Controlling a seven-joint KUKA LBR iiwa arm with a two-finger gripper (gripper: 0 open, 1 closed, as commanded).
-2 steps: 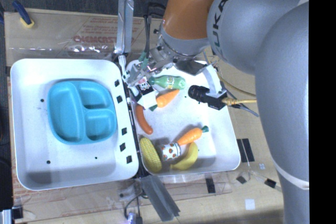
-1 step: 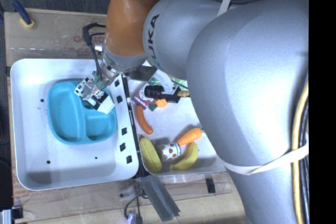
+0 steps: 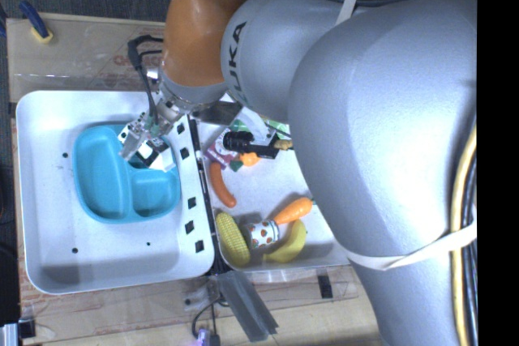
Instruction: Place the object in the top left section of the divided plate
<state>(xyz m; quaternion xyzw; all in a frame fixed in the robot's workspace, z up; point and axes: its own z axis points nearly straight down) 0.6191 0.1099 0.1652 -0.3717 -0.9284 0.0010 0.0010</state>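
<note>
Hovering over the blue divided plate's (image 3: 109,178) upper right edge, the gripper (image 3: 139,143) carries something small and dark at its tip; whether it grips it, and which way that object's long axis runs, cannot be told. Right of the plate, past the bin wall (image 3: 197,174), lie an orange sausage (image 3: 221,185), corn cob (image 3: 231,239), banana (image 3: 290,243) and carrot (image 3: 292,211).

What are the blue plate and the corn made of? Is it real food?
The blue plate looks like smooth moulded plastic: one even colour, rounded dividers, soft sheen. The corn looks like toy plastic too, evenly yellow and slightly glossy, though I can't be sure from this view.
</note>
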